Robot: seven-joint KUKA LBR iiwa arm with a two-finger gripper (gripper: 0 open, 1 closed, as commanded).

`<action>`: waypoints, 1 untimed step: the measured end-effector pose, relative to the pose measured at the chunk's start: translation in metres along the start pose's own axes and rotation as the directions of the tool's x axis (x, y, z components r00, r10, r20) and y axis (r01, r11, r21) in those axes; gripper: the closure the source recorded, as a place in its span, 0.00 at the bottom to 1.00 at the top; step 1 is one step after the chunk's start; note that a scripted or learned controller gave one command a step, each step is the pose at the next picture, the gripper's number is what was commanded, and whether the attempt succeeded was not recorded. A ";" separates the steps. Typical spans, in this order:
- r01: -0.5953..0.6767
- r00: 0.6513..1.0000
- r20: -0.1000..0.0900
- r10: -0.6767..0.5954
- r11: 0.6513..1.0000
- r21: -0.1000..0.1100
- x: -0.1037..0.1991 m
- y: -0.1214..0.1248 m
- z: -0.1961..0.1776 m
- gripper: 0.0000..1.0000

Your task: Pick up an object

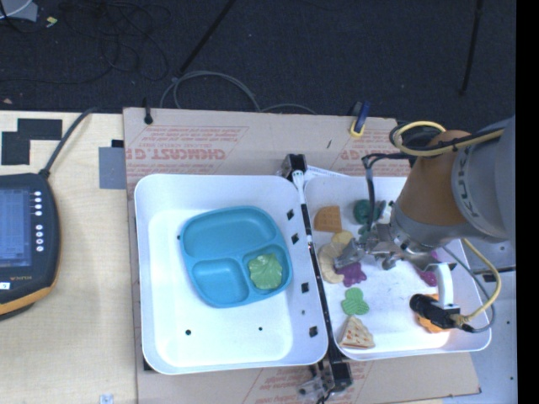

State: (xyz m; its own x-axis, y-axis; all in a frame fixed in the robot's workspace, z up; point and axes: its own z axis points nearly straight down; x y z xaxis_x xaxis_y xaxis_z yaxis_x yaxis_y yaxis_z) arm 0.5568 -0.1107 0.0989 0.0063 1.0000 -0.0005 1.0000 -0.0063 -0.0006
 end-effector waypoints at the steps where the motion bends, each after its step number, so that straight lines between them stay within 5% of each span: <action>1: 0.004 1.000 0.003 -0.004 1.000 -0.001 -0.002 0.012 0.009 0.00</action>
